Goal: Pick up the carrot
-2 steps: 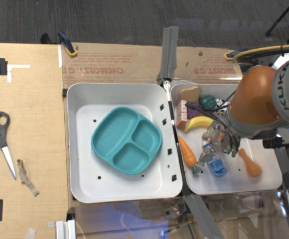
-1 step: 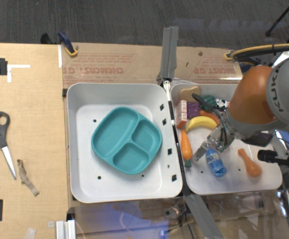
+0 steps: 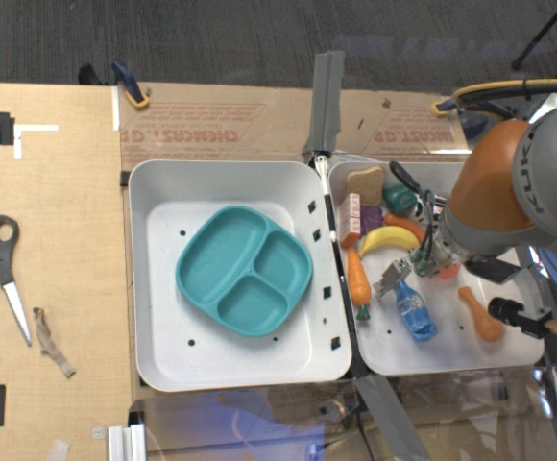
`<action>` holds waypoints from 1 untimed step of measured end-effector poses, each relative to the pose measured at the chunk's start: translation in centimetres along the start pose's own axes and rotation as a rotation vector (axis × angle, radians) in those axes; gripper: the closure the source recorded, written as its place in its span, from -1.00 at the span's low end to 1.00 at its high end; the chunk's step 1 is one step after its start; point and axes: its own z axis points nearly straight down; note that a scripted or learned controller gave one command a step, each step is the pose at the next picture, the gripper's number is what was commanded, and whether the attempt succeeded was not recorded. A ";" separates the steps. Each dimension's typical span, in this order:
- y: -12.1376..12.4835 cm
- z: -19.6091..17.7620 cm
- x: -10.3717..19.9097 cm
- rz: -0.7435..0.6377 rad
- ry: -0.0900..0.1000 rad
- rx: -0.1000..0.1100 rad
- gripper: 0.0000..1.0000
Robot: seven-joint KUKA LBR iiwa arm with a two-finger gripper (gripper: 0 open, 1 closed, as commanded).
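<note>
From above, we see the carrot (image 3: 357, 279) lying in the right bin (image 3: 451, 353), against its left wall, just below the banana (image 3: 391, 239). The gripper (image 3: 430, 260) hangs over the middle of that bin, to the carrot's right and apart from it, near a blue bottle (image 3: 415, 312). We cannot tell how it stands. The left bin (image 3: 154, 286) holds a teal plate (image 3: 245, 271).

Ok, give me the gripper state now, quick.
Two-finger gripper: over the right white bin, beside the orange carrot; open or shut cannot be told.
</note>
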 end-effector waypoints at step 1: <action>3.1 -8.2 -8.9 0.321 -0.001 0.000 -1.00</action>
